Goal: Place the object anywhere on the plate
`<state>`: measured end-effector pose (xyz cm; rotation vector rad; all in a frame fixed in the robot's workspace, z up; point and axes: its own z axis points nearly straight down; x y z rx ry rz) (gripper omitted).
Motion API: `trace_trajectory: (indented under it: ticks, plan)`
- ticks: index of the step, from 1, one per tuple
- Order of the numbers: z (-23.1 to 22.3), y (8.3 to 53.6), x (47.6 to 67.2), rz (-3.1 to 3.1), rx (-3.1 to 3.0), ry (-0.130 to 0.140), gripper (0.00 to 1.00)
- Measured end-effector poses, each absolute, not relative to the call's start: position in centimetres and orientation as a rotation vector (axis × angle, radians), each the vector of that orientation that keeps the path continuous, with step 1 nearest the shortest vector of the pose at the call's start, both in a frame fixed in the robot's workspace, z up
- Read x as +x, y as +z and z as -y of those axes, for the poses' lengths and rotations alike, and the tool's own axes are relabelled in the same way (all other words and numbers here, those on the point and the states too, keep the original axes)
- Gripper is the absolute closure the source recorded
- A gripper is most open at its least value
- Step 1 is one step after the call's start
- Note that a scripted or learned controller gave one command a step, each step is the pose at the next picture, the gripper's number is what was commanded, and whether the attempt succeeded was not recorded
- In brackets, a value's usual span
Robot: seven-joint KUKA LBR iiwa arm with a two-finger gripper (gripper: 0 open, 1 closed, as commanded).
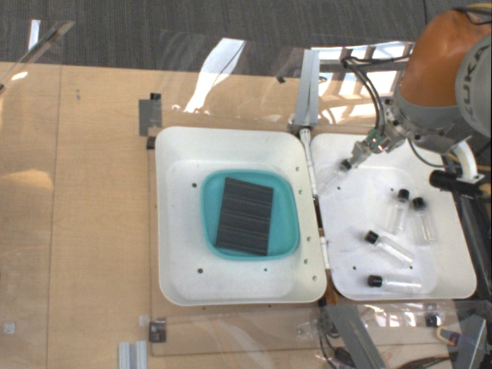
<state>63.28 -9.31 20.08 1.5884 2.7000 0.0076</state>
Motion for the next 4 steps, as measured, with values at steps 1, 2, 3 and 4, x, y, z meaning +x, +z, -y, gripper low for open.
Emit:
trace_trajectory:
  ticks: [1, 2, 3, 4]
  plan:
    - [9.3, 20.1, 63.3, -2.700, 1.588, 0.007, 0.00]
    - [12.3, 29.1, 56.1, -2.629, 1.698, 0.007, 0.00]
    - [12.4, 40.9, 55.4, -2.398, 2.007, 0.011, 0.00]
    - [14.2, 43.8, 52.3, -2.223, 2.201, 0.011, 0.00]
